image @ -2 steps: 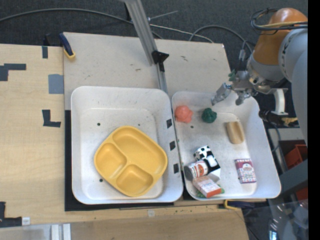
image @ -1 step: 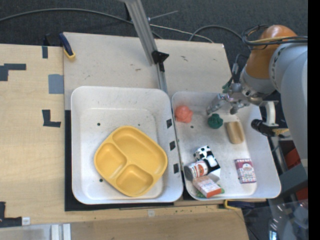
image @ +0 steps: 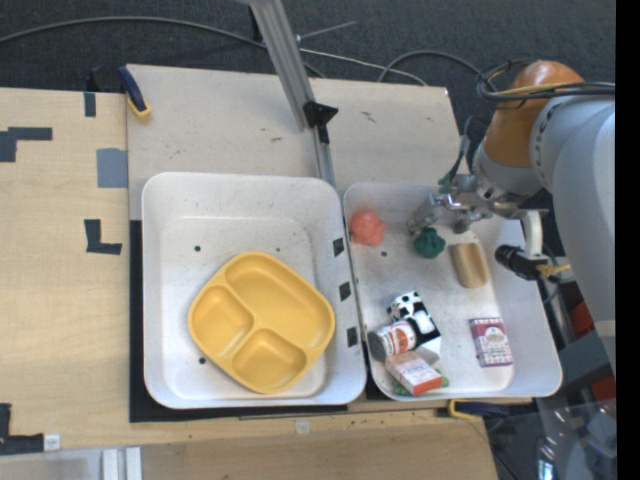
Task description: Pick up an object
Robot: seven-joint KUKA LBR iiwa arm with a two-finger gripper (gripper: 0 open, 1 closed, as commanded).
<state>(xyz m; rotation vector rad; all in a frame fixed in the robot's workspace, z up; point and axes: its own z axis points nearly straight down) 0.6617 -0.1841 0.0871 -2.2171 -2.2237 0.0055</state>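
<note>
My gripper (image: 437, 222) hangs low over the back of the right bin (image: 540, 373), just above a small dark green object (image: 430, 243). Nothing shows between its fingers. A pink ball (image: 368, 228) lies to its left near the bin's wall. A tan cylinder (image: 468, 265) lies just right of the green object. Further forward are a black-and-white toy (image: 412, 313), a small can (image: 394, 341), a red and white box (image: 415, 373) and a maroon packet (image: 490, 341).
The left bin (image: 170, 268) holds a yellow divided tray (image: 261, 320). A metal pole (image: 296, 63) slants down to the rim between the two bins. The arm's grey body and orange band (image: 525, 98) fill the right side above the right bin.
</note>
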